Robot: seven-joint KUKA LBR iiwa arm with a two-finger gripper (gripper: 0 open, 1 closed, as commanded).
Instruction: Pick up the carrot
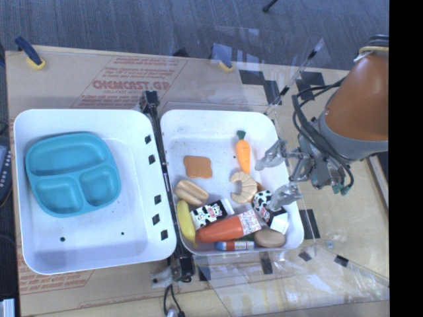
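The gripper (277, 174) hangs over the right rim of the right bin (218, 121), its two metal fingers spread apart with nothing between them, one fingertip up near the rim and the other lower, close to the small black-and-white carton (263, 201). The carrot (243, 153) lies just to its left on the bin floor, lengthwise with its green top pointing away from the camera, and its lower tip almost touches the croissant (243, 185). That closeness looks like the main risk: if the fingers come down a little low along the carrot, they could catch the croissant or push it into the carton. The carrot is narrow and smooth, so an off-centre pinch may squeeze it out sideways. Coming in from the rim, a finger could also strike the bin wall.
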